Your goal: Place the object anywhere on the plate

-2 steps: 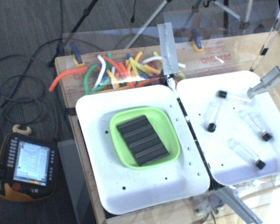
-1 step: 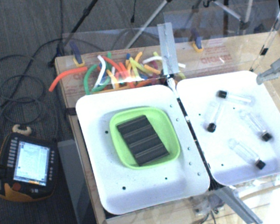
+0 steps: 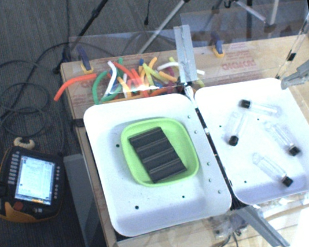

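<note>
A light green plate (image 3: 129,153) lies in the left white bin (image 3: 116,208), near its middle. On the plate rests a dark grey, ribbed rectangular block (image 3: 157,154). It lies flat and a little askew, covering most of the plate's inside. In the right white bin (image 3: 306,118) several clear vials with black caps lie scattered on their sides, among them one at the back (image 3: 257,108) and one at the front (image 3: 270,167).
Coloured cables and tubes (image 3: 129,80) are heaped on the bench behind the left bin. A light grey bar (image 3: 301,73) juts in at the right edge, over the right bin's far corner. A teach pendant (image 3: 29,183) lies on the floor to the left.
</note>
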{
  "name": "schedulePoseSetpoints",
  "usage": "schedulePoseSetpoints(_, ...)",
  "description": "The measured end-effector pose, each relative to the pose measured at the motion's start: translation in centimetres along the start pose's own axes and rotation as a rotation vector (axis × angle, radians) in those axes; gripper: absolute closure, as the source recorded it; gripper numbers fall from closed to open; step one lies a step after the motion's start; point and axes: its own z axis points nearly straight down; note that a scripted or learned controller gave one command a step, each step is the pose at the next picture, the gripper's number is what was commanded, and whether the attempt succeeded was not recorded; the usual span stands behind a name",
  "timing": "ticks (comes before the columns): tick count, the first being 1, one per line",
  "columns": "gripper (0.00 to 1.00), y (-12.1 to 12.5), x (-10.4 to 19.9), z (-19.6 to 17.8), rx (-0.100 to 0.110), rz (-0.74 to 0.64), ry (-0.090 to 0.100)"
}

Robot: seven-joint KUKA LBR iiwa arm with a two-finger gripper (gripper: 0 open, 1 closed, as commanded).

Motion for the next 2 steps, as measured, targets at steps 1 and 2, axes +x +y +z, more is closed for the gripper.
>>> schedulePoseSetpoints(1,0.00,-0.03,0.05,-0.03,-0.001,0.127,0.000)
schedulePoseSetpoints(2,0.00,-0.07,0.16,-0.04,-0.001,0.229,0.000)
